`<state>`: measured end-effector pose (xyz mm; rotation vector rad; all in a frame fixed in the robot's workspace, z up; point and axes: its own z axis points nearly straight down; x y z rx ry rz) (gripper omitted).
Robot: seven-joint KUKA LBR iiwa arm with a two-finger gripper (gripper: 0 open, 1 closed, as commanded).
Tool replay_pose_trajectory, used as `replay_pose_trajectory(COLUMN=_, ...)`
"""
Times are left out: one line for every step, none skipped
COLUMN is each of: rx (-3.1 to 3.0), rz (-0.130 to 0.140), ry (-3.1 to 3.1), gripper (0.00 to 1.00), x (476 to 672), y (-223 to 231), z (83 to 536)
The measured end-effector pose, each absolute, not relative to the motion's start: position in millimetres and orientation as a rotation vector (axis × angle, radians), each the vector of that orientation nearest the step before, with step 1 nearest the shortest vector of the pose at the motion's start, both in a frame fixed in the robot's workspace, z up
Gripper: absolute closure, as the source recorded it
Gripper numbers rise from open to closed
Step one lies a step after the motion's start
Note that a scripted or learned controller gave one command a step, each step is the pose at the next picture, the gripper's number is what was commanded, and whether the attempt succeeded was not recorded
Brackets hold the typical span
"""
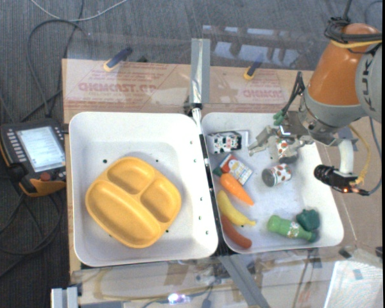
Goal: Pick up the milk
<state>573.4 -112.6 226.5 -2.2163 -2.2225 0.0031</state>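
The milk (226,142) is a small black-and-white cow-patterned carton lying on its side at the back left of the right bin (327,236). My gripper (276,146) hangs over the back middle of that bin, to the right of the milk and apart from it. It stands open, its fingers splayed. A small white can with red spots (284,149) sits under it, between the fingers; whether it touches them I cannot tell.
The right bin also holds a second spotted can (277,174), a small juice box (238,170), a carrot (237,189), a banana (235,211), a sausage (237,233) and a green bottle (289,228). A yellow divided tray (133,201) lies in the left bin (83,140).
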Motion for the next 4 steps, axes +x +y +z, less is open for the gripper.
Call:
replay_pose_trajectory(rx=-2.299, rz=0.005, ry=-2.136, gripper=0.00, x=545.6, y=-140, z=119)
replay_pose_trajectory(rx=-2.249, rz=0.002, ry=-2.191, gripper=0.00, x=589.7, y=-193, z=102)
replay_pose_trajectory(rx=-2.247, rz=0.000, ry=-2.190, gripper=1.00, x=590.0, y=-192, z=110)
replay_pose_trajectory(rx=-2.064, rz=0.004, ry=-2.366, gripper=1.00, x=574.6, y=-124, z=167)
